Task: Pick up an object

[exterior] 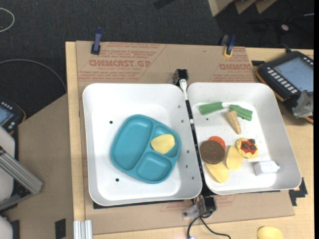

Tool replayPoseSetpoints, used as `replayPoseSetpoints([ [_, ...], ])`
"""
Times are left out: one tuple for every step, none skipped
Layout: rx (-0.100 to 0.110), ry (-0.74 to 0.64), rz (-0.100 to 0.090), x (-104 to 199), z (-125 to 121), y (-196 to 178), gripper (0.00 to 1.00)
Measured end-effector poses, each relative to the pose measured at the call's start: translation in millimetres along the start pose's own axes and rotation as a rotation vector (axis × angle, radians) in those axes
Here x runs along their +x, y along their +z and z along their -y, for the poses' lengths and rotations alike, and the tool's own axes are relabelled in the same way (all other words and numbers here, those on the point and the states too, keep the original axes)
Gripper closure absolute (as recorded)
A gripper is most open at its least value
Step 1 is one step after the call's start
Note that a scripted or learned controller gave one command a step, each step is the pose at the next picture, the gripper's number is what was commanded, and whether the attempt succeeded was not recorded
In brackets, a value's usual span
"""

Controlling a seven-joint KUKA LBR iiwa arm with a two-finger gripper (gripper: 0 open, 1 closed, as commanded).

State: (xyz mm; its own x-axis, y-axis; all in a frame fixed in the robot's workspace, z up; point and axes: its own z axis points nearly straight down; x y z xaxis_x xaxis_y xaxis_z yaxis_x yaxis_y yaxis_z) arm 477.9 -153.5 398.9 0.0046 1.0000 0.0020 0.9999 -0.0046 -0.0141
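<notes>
The right bin (279,133) holds toy food: a green bean piece (210,108), a second green piece (241,112), a tan cone (234,121), a brown round cookie (212,152) partly over an orange-red piece (217,140), two yellow slices (234,158) (218,172), a small pizza-like piece (247,147) and a white block (265,168). In the left bin (99,108) lies a teal divided plate (142,148) with a pale yellow piece (162,143) in its upper right compartment.
A black tablet-like controller (291,76) sits beyond the right bin's far right corner. Blue and yellow clamps (96,41) (229,45) hold the cardboard sheet at the back. A yellow object (269,232) lies at the bottom edge, off the bins.
</notes>
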Motion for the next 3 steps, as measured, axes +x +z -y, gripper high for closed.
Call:
replayPoseSetpoints([
  [-0.032,-0.007,0.007,19.4,-24.3,-144.3,1.00],
  [-0.003,0.000,0.000,-12.8,0.9,-25.1,1.00],
  [0.002,-0.004,-0.003,-5.2,-28.4,245.3,1.00],
])
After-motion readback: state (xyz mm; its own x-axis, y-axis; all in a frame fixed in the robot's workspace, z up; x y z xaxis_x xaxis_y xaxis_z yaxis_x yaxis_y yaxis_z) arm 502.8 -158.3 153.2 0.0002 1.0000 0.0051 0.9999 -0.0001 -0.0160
